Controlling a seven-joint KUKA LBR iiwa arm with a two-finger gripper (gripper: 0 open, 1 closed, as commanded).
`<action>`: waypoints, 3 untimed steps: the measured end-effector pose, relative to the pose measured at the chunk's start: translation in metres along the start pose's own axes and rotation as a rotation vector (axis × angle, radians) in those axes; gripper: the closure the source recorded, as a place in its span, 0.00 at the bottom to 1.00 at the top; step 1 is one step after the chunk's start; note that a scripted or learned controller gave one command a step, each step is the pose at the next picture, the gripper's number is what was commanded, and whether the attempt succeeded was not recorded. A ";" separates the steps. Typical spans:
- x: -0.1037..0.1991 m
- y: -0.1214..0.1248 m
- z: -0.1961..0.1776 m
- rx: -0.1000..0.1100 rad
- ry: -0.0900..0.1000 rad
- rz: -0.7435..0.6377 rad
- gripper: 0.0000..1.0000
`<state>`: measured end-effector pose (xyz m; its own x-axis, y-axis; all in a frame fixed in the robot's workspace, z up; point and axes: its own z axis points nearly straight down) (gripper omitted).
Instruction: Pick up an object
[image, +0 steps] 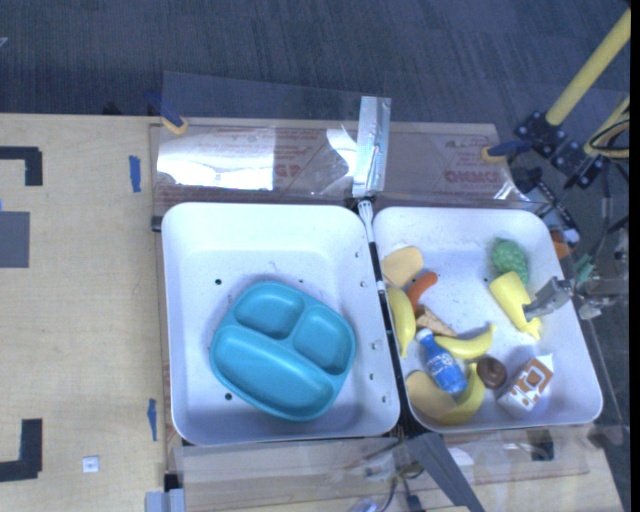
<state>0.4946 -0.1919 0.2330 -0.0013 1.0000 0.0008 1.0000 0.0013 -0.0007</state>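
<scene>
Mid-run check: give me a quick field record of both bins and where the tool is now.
left bin: holds a blue divided tray
right bin: toy food pile: bananas, blue bottle, green item, yellow piece, small white box
tool: at the right bin's right side, beside the yellow piece
grasp: fingers too small to judge

Pale wooden bench (70, 330) bearing two white bins (190, 250) (585, 385) side by side.
</scene>
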 end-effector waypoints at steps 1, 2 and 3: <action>0.054 0.080 0.101 0.008 0.003 0.022 0.00; 0.085 0.128 0.146 -0.006 -0.003 -0.200 0.00; -0.008 0.139 0.108 -0.005 -0.002 0.114 0.00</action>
<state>0.6340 -0.1996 0.1253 0.1122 0.9937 -0.0014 0.9937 -0.1122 0.0044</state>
